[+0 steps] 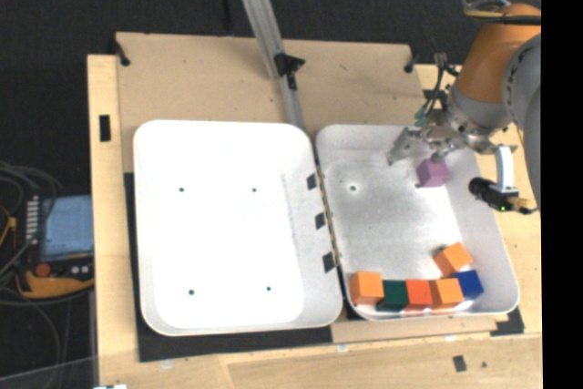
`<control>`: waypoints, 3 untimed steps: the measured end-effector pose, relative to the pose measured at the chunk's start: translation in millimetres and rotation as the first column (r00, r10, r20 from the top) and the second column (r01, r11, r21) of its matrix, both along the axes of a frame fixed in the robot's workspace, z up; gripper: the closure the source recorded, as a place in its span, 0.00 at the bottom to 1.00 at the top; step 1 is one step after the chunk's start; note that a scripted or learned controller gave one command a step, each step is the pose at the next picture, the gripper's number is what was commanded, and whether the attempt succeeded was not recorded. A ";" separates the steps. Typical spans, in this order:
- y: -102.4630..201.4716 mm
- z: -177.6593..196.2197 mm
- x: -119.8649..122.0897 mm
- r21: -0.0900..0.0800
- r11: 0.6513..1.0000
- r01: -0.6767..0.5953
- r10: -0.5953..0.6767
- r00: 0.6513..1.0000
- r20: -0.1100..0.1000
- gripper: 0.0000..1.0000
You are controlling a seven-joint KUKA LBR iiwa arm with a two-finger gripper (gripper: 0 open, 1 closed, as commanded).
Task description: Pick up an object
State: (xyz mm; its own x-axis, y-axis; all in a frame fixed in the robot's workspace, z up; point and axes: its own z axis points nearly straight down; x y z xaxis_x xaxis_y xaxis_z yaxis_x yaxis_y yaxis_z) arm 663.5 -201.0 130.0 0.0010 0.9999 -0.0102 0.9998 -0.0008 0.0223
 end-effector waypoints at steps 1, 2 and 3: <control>-1.0 10.5 1.3 -0.003 1.000 -0.001 0.001 1.000 0.006 1.00; -8.0 64.1 10.9 0.008 1.000 -0.006 0.006 1.000 -0.014 1.00; -9.3 119.7 12.4 0.008 1.000 -0.007 0.007 1.000 -0.014 1.00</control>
